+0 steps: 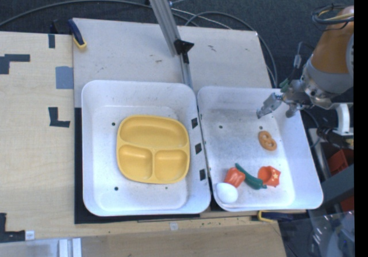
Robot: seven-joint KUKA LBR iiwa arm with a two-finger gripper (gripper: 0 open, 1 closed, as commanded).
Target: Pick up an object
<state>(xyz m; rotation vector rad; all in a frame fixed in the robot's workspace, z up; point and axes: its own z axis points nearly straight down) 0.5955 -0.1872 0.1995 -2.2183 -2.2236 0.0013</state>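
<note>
Dark carpet surrounds a pale bench (34,152) carrying two white bins. At the right bin (241,106), the claw (276,105) hangs over its upper right edge, fingers spread, gripping nothing. Below it lie a cookie (267,140), then a red star toy (269,176), green pepper (248,176), red piece (234,177) and white egg (226,193). Far left, a yellow tray (153,149) fills the left bin (95,135).

A pale bench (132,54) is carrying two shallow white bins, the left bin (92,135) touching the right bin (299,152).
</note>
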